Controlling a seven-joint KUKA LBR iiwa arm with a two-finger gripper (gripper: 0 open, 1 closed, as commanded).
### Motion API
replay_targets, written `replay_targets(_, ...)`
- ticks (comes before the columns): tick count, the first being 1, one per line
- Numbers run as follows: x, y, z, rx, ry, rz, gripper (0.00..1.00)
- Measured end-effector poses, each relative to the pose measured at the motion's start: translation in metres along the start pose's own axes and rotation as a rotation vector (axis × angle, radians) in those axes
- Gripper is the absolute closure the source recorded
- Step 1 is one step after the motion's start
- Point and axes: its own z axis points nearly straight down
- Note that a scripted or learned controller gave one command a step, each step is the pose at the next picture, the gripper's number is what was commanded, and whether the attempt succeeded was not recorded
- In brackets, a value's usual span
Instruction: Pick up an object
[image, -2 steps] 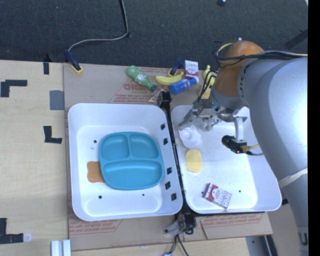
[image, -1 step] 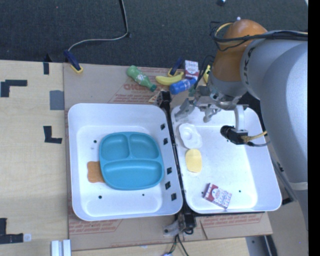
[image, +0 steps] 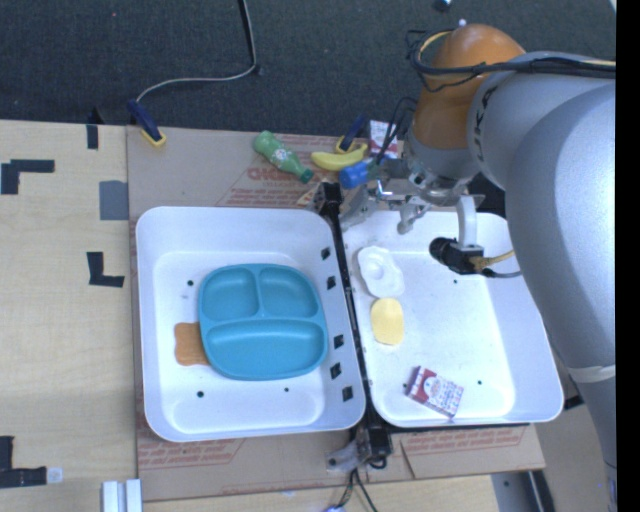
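Yellow lump (image: 387, 321) in the right bin (image: 520, 395) looks easiest.
Gripper (image: 405, 205) hangs above; can't tell its finger state — I'd center before dropping.

Green bottle (image: 281, 157), banana (image: 338, 158) and blue clip (image: 354, 175) lie on cardboard (image: 200, 175) behind the bins. Another blue clip (image: 146, 120) sits at the cardboard's far left corner. White cable (image: 222, 60) runs over dark carpet (image: 120, 50). Black tape marks (image: 28, 173) on the wooden bench (image: 60, 330).
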Motion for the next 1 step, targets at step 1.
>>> replay_targets(1,0.0269,-0.0385,0.0044,0.001,0.000,0.000,0.00)
